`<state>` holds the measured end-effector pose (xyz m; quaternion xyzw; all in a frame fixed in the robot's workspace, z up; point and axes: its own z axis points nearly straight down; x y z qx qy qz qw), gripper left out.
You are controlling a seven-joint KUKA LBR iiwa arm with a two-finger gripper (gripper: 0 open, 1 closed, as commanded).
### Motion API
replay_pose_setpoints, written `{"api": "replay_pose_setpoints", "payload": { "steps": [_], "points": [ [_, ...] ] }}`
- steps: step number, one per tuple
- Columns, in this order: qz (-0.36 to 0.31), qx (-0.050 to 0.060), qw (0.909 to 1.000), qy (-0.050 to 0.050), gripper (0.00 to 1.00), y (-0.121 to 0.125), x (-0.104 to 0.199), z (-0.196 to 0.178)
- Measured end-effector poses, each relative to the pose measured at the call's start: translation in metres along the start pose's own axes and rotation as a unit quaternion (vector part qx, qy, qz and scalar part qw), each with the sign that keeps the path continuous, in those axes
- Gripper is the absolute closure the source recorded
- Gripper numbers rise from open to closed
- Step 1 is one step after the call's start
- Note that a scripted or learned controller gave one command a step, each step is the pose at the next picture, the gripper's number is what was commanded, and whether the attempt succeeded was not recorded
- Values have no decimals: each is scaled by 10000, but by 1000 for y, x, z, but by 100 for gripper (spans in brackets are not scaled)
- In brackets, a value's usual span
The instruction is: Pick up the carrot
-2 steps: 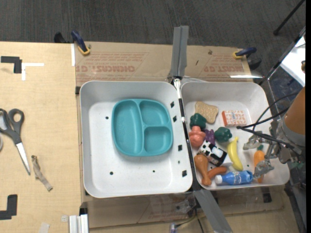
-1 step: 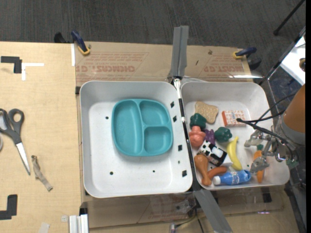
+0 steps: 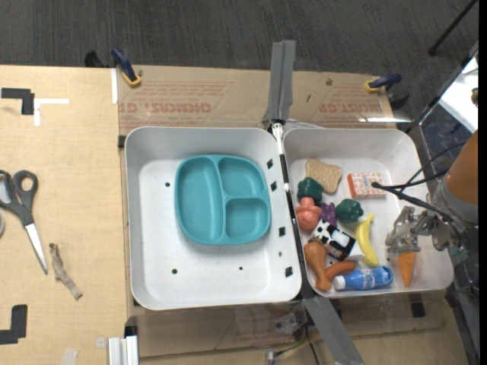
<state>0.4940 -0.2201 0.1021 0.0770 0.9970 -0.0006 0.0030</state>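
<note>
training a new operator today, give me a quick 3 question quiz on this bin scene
1. True or false: the carrot lies in the left bin.
2. What sits in the left bin? A) teal divided plate B) scissors C) banana
3. Which object lies along the right bin's near wall, left of the carrot?

Key: 1 false, it lies in the right bin, just below the gripper. 2 A. 3 the blue-labelled bottle.

Place: a robot lab or test workshop.
Bench: plywood top [image 3: 61,204] with black tape marks at the frame's left.
Fixtures: blue clamps [image 3: 126,67] pin cardboard [image 3: 198,105] along the top; two white bins [image 3: 144,226] mid-frame.
Loose tools: scissors [image 3: 23,211] at the left.
Floor: dark carpet [image 3: 228,14] across the top.
</note>
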Motion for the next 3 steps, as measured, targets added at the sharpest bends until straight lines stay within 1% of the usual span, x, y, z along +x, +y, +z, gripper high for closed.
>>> {"api": "replay_pose_setpoints", "payload": {
  "steps": [1,2,3],
  "points": [
    [-595,-6,9982,17,100,40,21,-51],
    [-1345,-6,9909,9,100,-4,14,-65],
    [-3861,-17,9225,3,100,21,0,-69]
  ]
}}
